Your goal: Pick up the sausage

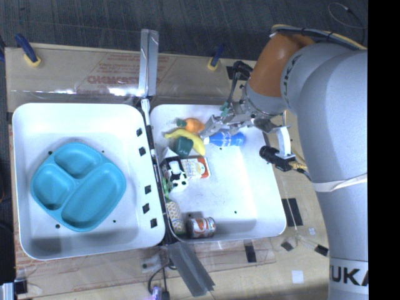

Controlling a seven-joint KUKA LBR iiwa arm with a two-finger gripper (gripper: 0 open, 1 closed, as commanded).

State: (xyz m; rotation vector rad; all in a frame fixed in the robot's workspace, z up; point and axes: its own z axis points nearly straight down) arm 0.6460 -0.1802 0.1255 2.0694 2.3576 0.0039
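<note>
The sausage (172, 215) looks like a short brownish, speckled roll. It lies against the left wall of the right bin (262, 192), near the front corner, beside a can (201, 225). My gripper (218, 124) is low over the far end of that bin. It sits between an orange fruit (194, 125) and a blue bottle (226, 140), well away from the sausage. Nothing can be seen held in it.
A yellow banana (192, 141), a dark green item (182, 145) and a small carton (185, 169) crowd the far left of the right bin. The left bin (25, 136) holds a blue divided plate (78, 185). My grey arm (325, 117) covers the right side.
</note>
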